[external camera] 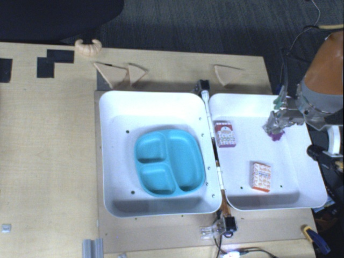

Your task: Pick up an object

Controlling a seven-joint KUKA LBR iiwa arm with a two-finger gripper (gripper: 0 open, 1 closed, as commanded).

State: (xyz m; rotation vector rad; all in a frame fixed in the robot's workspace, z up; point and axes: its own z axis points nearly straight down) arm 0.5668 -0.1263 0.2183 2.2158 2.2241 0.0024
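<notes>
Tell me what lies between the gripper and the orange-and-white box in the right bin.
Bare white bin floor separates the gripper from the orange-and-white box in the camera view.

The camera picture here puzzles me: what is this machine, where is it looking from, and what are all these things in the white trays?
You are looking down at a slant from one camera fixed above a wooden bench. Two shallow white bins sit side by side. The left bin holds a blue divided plate. The right bin holds two small packets, a red and white one and an orange one. The robot arm reaches in from the right. Its gripper hangs over the right bin with something small and purple at its tip; whether it grips that is unclear.
</notes>
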